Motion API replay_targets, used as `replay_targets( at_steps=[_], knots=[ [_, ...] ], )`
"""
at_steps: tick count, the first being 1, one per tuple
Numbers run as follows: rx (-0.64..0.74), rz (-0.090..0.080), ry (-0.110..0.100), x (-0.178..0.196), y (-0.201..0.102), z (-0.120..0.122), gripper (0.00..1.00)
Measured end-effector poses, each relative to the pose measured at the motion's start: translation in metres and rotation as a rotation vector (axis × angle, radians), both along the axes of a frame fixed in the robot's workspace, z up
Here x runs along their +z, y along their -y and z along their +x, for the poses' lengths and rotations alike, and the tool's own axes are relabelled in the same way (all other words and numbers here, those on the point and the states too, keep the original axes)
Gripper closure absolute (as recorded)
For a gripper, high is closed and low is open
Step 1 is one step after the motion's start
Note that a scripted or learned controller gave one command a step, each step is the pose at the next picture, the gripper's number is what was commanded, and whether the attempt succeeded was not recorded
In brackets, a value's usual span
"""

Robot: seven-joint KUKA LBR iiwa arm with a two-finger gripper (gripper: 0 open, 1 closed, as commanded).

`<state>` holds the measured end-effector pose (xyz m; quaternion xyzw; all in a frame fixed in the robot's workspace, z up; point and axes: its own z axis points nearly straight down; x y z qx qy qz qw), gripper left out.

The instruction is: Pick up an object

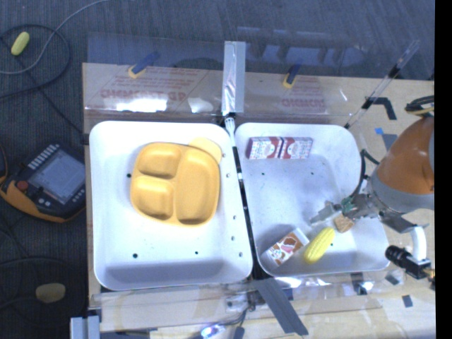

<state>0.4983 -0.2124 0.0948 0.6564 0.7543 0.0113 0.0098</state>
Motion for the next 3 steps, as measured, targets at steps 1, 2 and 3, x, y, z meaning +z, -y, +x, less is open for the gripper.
replay_targets(
  at_steps=[1, 2, 3],
  knots=[
    [-0.179, -0.002, -0.031, 0.057, 0.01, 0.017, 0.0],
    [-0.182, 0.006, -0.027, 0.002, -0.003, -0.005, 0.0],
    [-0.182, 0.005, -0.028, 0.009, -0.003, -0.005, 1.0]
  ],
)
